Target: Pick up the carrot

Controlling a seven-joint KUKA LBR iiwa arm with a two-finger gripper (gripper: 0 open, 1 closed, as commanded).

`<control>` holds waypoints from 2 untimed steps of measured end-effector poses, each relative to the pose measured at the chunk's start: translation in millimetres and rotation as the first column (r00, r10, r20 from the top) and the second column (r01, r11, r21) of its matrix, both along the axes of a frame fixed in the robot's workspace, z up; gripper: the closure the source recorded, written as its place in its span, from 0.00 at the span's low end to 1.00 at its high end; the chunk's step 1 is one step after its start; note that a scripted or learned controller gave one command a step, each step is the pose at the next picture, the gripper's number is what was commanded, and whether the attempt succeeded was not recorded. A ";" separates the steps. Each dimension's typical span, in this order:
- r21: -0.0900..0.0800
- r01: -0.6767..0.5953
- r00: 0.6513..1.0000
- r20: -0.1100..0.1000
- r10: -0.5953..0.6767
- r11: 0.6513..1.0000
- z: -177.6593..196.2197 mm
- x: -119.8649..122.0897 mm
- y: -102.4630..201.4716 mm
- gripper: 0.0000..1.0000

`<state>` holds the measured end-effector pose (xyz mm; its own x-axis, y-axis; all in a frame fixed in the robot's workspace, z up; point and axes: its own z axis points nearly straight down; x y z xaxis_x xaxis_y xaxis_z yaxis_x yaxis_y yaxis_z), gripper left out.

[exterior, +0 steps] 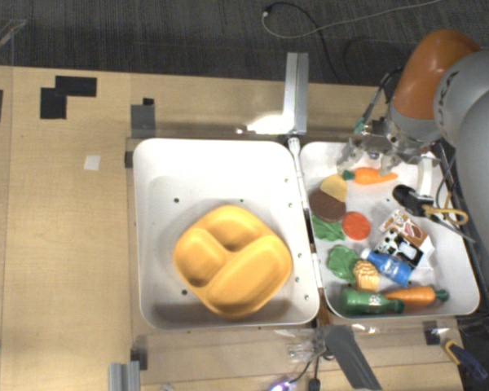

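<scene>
The small orange plastic toy carrot with a green top (370, 175) lies on its side near the upper edge of the right-hand white bin (466, 277), toward the upper right of the frame. The two-finger gripper (373, 149) hangs just above it, close to the bin's upper wall; whether it is spread or pressed together I cannot tell.

The carrot looks light, stiff and smooth, so it may slip or roll; a hold across its thicker middle seems safest. Just below and left of it sit a yellow-and-brown toy (331, 199) and a red round piece (356, 226). A second orange carrot-like toy (411, 296) lies at the bin's lower edge beside a green bottle (364, 301). The left bin (159, 169) holds a yellow divided plate (231, 258).
</scene>
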<state>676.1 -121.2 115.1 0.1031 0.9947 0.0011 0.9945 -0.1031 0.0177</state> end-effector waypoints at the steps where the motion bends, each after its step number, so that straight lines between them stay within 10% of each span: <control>1: 0.000 0.000 1.000 0.000 0.000 1.000 -0.1 0.0 0.0 0.00; 2: 0.000 0.000 1.000 0.000 0.000 1.000 -0.1 0.0 0.0 0.00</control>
<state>676.1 -121.2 115.0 0.1031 0.9947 0.0011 0.9945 -0.1031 0.0175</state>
